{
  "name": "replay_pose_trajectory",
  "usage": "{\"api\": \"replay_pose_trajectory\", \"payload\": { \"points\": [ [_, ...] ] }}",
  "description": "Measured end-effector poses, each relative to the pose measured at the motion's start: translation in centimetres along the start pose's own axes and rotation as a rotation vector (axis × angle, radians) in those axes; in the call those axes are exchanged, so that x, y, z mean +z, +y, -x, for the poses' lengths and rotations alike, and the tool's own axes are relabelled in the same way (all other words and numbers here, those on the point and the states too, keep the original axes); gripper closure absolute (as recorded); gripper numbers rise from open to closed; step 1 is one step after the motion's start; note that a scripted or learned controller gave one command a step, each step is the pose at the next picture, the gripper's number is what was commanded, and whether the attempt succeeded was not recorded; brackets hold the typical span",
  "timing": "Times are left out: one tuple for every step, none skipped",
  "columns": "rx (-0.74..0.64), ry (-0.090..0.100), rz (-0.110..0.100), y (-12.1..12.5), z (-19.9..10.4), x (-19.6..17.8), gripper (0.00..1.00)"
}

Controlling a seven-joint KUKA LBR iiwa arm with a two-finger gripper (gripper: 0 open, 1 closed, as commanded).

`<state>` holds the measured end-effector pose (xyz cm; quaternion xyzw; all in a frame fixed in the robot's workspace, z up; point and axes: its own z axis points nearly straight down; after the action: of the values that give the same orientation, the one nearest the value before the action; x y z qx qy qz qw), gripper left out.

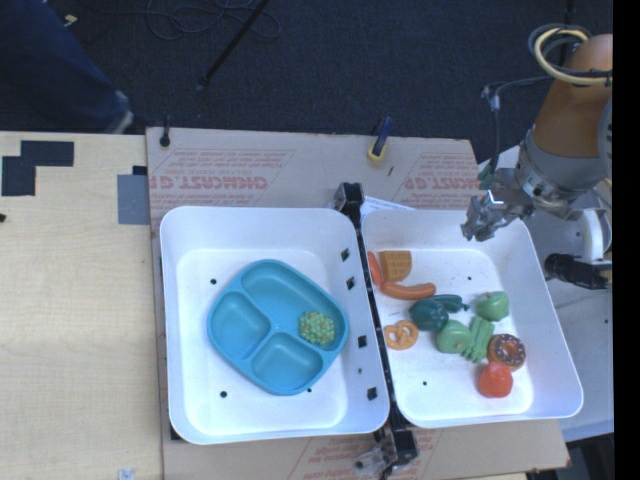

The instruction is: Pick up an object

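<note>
Two-finger gripper above R white bin's far rim; open/closed state: cannot tell. Plastic toy foods clustered mid-bin, well apart. L bin: blue sectioned plate w/ green peas.

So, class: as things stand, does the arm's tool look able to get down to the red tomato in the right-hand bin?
Probably yes. The tool hangs over the right bin's far rim, while the red tomato lies uncovered near the front, with only the donut close beside it. Nothing stands over it.

Blue tray w/ green peas; white bins; red tomato; choc-brown donut, sprinkled.
</note>
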<state>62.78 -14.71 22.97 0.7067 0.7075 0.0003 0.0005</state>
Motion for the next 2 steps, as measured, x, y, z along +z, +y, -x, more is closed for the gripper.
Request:
{"api": "replay_pose_trajectory", "payload": {
  "points": [
    [-0.002,0.003,-0.005,-2.0,-4.6,-0.9,1.00],
    [-0.002,0.003,-0.008,-4.2,-9.7,0.5,1.00]
  ]
}}
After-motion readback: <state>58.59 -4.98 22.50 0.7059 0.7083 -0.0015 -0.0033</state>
